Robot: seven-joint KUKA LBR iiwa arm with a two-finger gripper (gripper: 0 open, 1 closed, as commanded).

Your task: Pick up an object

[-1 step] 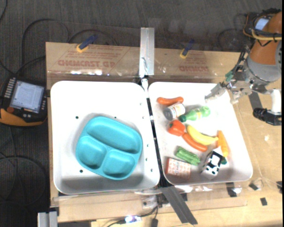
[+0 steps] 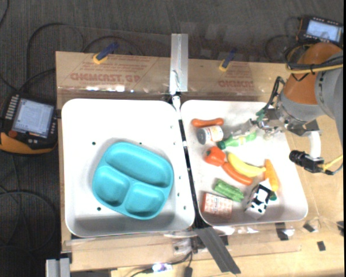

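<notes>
The right bin (image 2: 297, 209) holds several toy foods: an orange carrot (image 2: 207, 122), a small white can (image 2: 210, 134), a pale green piece (image 2: 244, 137), a red-orange pepper (image 2: 216, 156), a yellow banana (image 2: 245, 167), another orange piece (image 2: 271, 175), a green cucumber (image 2: 227, 190), a red and white box (image 2: 217, 203) and a black and white cow toy (image 2: 259, 200). My gripper (image 2: 264, 123) hangs low at the bin's far right corner. It is just right of the pale green piece, and I cannot tell whether they touch.
The left bin (image 2: 75, 120) bears a teal divided plate (image 2: 132, 179). A metal divider (image 2: 179, 62) stands at the back between the bins. A handheld screen unit (image 2: 26, 123) lies off the bench to the left. The grey and orange arm (image 2: 311, 79) comes in from the right.
</notes>
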